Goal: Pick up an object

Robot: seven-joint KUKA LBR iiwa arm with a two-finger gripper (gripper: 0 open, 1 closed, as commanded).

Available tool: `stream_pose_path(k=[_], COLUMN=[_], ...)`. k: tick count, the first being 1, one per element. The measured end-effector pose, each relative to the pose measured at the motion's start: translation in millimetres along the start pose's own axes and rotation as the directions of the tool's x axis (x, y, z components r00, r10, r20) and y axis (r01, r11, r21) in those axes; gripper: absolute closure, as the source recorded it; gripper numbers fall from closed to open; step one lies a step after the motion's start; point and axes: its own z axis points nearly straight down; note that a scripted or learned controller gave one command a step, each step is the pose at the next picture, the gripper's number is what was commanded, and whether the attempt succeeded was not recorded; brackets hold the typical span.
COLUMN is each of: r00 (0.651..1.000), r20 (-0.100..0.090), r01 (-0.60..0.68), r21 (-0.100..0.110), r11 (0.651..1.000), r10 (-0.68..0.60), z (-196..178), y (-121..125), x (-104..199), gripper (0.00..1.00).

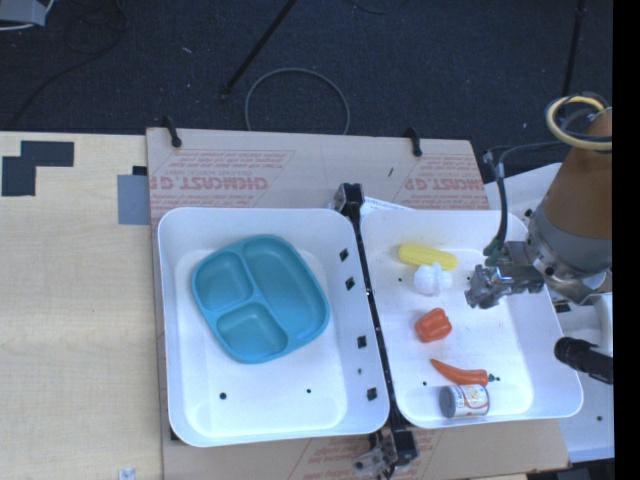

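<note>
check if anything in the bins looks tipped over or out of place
One thing: the small can in the right bin lies on its side near the front edge, beside the chili pepper. The blue divided plate sits flat in the left bin.

To the left of my gripper, just beside it, a white object and a yellow corn cob obstruct passage. Below-left lie an orange-red pepper, a chili and a small can. Bin floor directly below me is open.

Grey arm reaching from right, claw pointing left
</note>
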Motion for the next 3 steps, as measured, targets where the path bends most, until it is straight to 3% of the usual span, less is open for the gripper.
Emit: stream_pose_path(k=[2,3], r00=[1.000,1.000], r20=[-0.001,0.000], r01=[-0.001,-0.001], r21=[0.004,0.001], r11=[1.000,1.000], r10=[0.001,0.001], z=[20.8,12.9], y=[15.4,34.1], x=[93.8,144.3], gripper=[1.00,1.00])
